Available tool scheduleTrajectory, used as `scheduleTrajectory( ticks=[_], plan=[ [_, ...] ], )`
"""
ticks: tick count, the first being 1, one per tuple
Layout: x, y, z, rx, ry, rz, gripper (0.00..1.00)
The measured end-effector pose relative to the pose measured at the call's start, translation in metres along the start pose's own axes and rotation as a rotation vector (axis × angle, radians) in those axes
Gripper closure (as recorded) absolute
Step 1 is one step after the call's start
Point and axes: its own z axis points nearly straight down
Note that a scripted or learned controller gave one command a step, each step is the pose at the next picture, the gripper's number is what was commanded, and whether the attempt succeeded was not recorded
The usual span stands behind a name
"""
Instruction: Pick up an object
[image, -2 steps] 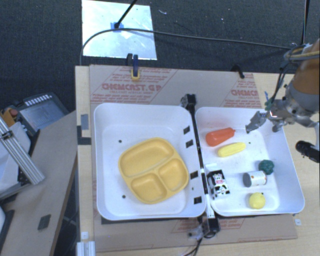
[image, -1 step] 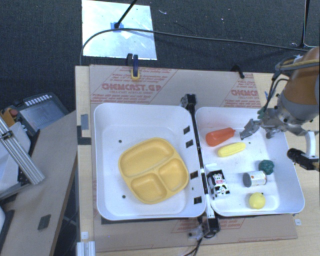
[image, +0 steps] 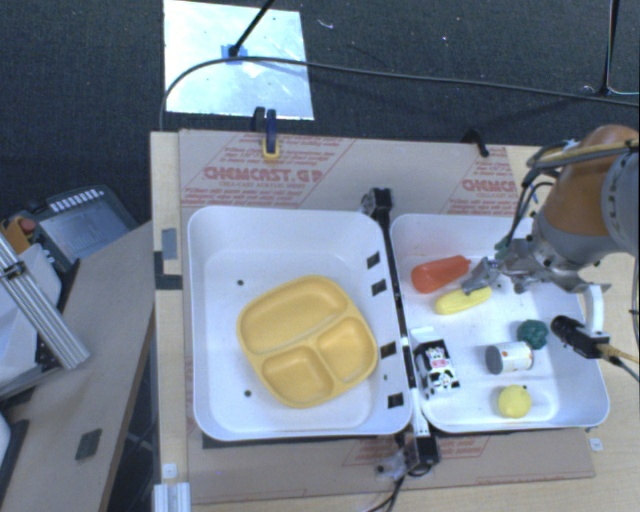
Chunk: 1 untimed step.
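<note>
1. Two white bins stand side by side on the tabletop. The left bin is in the middle of the frame and the right bin is at the right side.
2. In the left bin lies a yellow divided plate with three compartments, a little below the centre of the bin.
3. The arm enters from the right edge of the frame, and its end effector is low over the upper part of the right bin.
4. I cannot tell whether the end effector is released or clenched, and no thing is seen held in it.
5. Just below and left of the end effector lies a yellow oblong object, tilted. It looks very close to the tip, but I cannot tell if they touch.
6. An orange object lies just above the yellow oblong object, at the left of the end effector.
7. Lower in the right bin are a green object, a white cylinder on its side and a yellow round object.
8. A small black and white toy is at the lower left of the right bin, near the wall between the bins.
</note>
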Motion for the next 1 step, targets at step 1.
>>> scheduleTrajectory(
  ticks=[1],
  plan=[
    [-0.0002, 0.0024, -0.015, -0.007, -0.001, -0.002, 1.0]
  ],
)
